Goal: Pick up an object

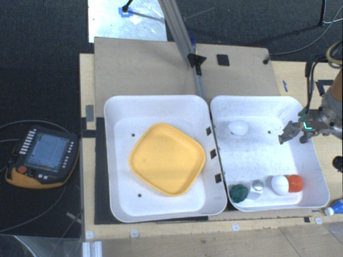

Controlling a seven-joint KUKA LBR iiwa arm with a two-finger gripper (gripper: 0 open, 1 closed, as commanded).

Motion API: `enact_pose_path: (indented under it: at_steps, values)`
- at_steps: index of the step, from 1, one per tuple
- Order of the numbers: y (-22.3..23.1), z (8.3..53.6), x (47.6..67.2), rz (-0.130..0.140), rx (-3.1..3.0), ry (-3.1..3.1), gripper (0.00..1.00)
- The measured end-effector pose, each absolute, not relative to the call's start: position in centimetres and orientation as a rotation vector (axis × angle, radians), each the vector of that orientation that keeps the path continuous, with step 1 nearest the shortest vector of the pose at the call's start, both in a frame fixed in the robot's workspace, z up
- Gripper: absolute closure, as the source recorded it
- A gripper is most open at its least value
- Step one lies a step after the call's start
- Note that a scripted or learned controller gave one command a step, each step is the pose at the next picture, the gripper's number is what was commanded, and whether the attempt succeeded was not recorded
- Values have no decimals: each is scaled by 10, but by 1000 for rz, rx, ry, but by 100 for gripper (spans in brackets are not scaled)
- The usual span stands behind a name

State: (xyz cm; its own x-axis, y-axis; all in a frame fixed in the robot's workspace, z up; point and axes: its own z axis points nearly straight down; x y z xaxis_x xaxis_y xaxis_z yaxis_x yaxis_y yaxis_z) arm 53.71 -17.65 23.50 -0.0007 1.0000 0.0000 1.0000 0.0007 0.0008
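Observation:
In the right bin [308,159], a white oval object [238,128] lies near the back. Along its front wall sit a dark green ball [238,192], a small silver piece [257,186], a white ball [279,184] and a red-orange ball [295,183]. A yellow square plate [167,158] lies in the left bin [120,143]. My gripper [293,137] hangs over the right bin's right side, above the row of balls and to the right of the white oval. Its dark fingers [283,137] are spread open with nothing between them.
A metal pole [179,23] slants down to the bench behind the bins. A teach pendant [40,157] lies on the floor at the left. Cables run at the upper right. A small blue item [335,208] sits at the bench's front right corner.

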Motion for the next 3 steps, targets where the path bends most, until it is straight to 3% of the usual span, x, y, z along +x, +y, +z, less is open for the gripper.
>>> enact_pose_path:
  at_steps: [1, 3]
  values:
    - [-177, 235, 537, 1, 2220, 2222, 0]
    - [-182, 129, 544, -3, 2224, 2223, 0]
